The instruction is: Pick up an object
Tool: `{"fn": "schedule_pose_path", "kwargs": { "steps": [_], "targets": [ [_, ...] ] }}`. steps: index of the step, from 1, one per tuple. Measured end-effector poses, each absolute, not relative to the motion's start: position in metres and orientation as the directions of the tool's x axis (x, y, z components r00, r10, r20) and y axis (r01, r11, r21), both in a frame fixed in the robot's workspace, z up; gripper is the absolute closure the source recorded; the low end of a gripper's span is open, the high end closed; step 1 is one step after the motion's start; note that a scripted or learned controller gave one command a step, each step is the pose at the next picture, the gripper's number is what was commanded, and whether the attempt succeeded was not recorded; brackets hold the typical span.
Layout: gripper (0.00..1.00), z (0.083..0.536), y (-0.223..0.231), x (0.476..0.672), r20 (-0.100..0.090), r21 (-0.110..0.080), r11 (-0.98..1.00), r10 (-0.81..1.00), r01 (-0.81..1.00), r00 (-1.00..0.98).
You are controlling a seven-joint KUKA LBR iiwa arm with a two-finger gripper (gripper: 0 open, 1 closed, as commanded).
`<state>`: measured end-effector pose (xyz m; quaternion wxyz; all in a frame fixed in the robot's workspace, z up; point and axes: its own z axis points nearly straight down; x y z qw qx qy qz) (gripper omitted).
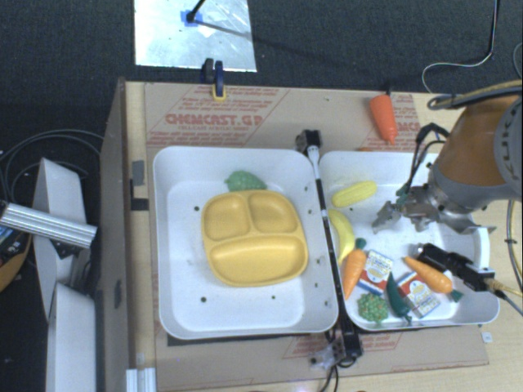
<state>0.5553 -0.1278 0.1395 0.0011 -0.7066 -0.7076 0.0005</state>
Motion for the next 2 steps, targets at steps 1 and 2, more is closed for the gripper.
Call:
{"fn": "schedule_pose_path", "kwargs": {
  "steps": [1,2],
  "targets": [
    [0.0,0.084,-0.098,0.644,0.0,0.001,0.004,1.0,1.0,-0.004],
    [1.0,0.096,-0.098,0.646,0.0,0.005,0.006,1.0,1.0,-0.006]
  ]
}}
